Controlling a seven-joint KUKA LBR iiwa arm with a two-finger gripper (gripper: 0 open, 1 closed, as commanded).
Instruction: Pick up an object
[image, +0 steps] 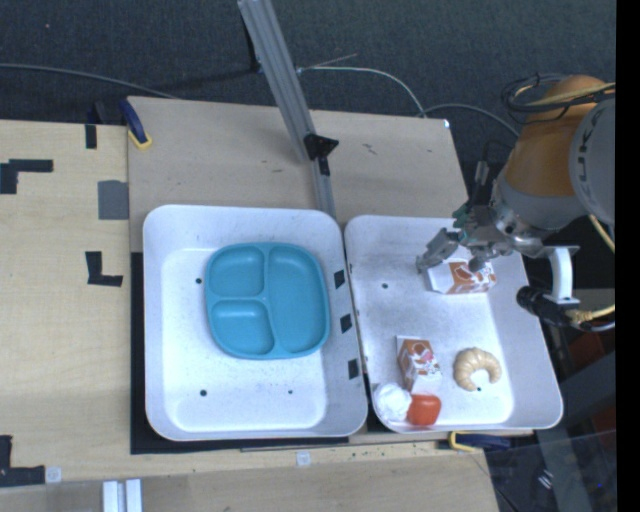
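In the right bin (520, 330) lie several small items. A white packet with an orange-red picture (462, 278) rests near the bin's far right side. My gripper (457, 259) hangs just over the packet's far edge, open, with one finger (433, 252) to its left and the other at its right. The packet sits on the bin floor and is not clasped. Toward the front are a small red-and-white carton (417, 361), a tan croissant (477, 367), a red round piece (425, 410) and a white lump (393, 402).
The left bin (170, 390) holds a blue divided plate (268, 300). A grey metal pole (285, 90) slants across the bench behind the bins. The arm's orange band (545, 160) looms over the right bin's far right corner.
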